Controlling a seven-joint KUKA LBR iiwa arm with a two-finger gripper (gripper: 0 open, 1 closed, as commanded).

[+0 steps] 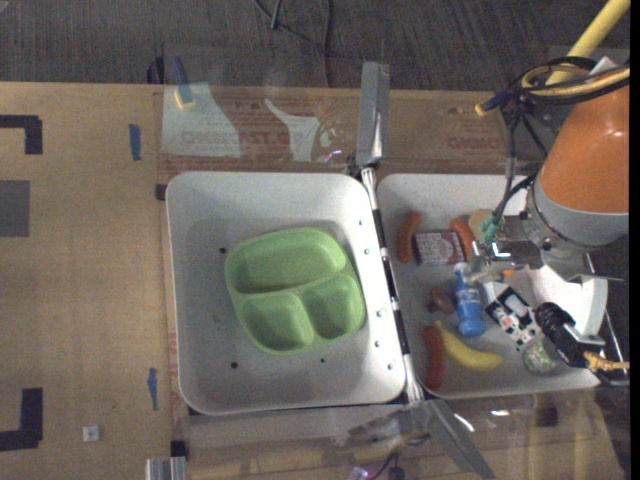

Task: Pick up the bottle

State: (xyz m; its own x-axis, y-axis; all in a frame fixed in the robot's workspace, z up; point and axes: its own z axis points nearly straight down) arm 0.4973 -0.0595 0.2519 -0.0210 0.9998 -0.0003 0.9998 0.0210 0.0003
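A small blue bottle (pixel 469 308) stands in the right bin (pixel 400 268), near the bin's middle, with its pale top pointing toward the back. My gripper (pixel 490 261) hangs just above and slightly right of the bottle's top, under the orange band of the arm (pixel 590 163). The wrist hides the space right behind the bottle. I cannot make out whether the gripper touches the bottle.
Around the bottle lie a banana (pixel 472 354), a sausage (pixel 432 357), a second sausage (pixel 407 235), a small red and white box (pixel 435 247) and a black and white pack (pixel 512 316). The left bin (pixel 200 268) holds a green divided plate (pixel 293 288).
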